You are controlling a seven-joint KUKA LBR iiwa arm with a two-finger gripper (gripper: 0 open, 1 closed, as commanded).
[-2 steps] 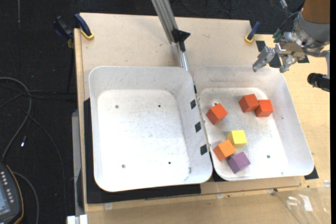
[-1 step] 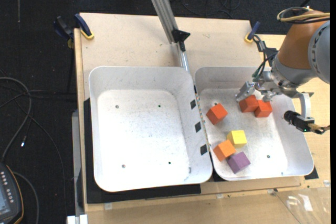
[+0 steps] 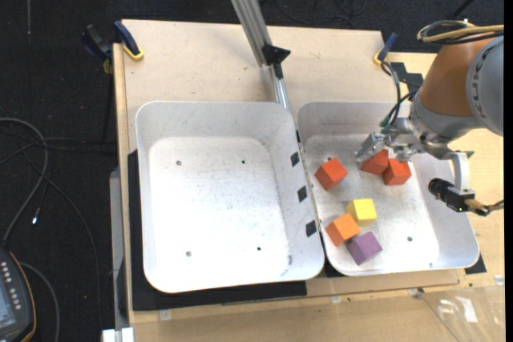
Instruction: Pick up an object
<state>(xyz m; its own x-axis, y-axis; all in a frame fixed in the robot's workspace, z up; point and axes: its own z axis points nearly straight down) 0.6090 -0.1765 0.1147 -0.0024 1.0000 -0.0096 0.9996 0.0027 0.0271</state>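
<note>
Saw pincer (image 3: 390, 150) over touching red blocks (image 3: 385, 166); couldn't tell grip state. Feared crowding would spoil my grasp.

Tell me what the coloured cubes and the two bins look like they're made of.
The yellow cube, purple cube and orange cube look like painted wood or foam: matte, flat colour, crisp edges, no glare. I can't tell which. The left bin and right bin look like moulded white plastic, with rounded corners, a thin rolled rim and a faint sheen, speckled with dark marks.
</note>
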